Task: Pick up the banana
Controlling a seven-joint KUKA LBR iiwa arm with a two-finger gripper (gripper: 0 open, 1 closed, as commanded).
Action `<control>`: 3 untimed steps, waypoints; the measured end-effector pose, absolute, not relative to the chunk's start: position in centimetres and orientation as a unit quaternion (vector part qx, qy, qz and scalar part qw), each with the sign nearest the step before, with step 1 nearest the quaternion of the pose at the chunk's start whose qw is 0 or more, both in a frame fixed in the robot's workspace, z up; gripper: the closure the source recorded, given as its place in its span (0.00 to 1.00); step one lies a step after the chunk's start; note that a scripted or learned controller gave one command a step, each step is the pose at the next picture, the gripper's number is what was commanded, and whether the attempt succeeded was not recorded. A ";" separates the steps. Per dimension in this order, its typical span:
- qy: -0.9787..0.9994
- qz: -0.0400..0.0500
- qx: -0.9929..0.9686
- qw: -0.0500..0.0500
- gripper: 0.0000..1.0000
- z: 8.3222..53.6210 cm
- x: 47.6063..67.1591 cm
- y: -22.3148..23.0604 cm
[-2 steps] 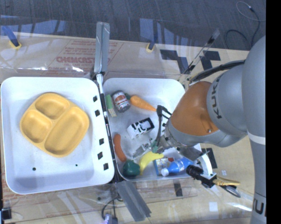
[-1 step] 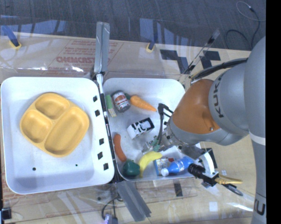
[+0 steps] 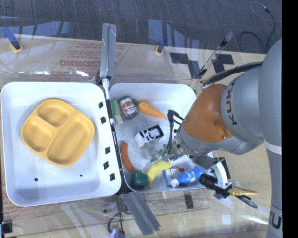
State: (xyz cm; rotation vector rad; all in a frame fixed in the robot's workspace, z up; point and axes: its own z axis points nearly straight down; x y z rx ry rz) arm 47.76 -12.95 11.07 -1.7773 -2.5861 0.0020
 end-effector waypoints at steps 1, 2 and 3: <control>-0.849 0.000 -0.529 0.002 0.00 9.1 47.6 -9.9; -0.827 0.000 -0.562 0.000 0.00 9.1 47.6 -10.6; -0.912 0.000 -0.410 0.002 0.00 9.1 47.7 -9.6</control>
